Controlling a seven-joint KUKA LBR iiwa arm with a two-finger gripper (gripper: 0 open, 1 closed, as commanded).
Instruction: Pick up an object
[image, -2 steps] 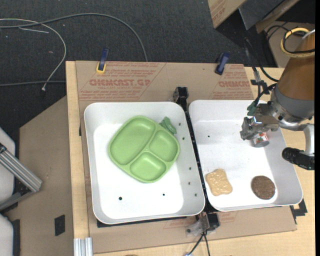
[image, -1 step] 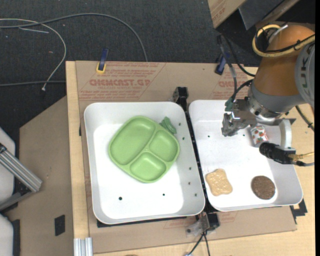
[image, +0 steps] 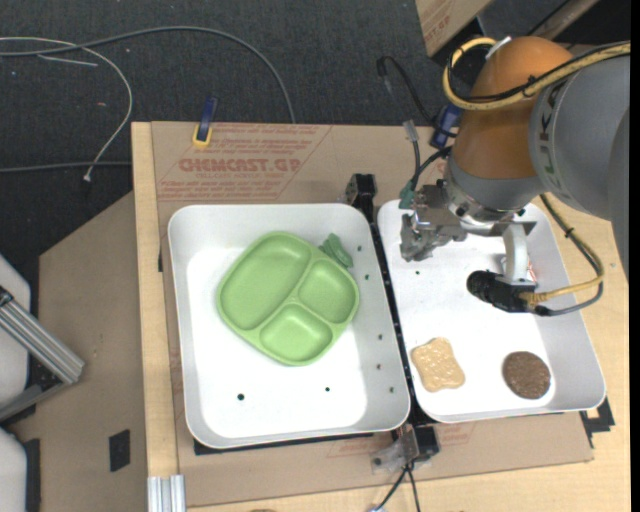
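- Gripper (image: 418, 240) hangs over right bin (image: 575, 345), upper left; finger state cannot be told.
- Cracker (image: 438, 364) and cookie (image: 526, 373) lie near front rim.
- Green tray (image: 288, 297) lies in left bin (image: 200, 350).

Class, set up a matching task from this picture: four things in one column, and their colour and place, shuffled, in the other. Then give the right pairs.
Things
1. divided plate
2. round cookie
3. cracker
4. clip

Colour and place
A. tan, right bin, near its front left corner
B. blue, on the cardboard behind the left bin
C. light green, left bin
D. dark brown, right bin, near its front right corner

Pairs: 1-C, 2-D, 3-A, 4-B
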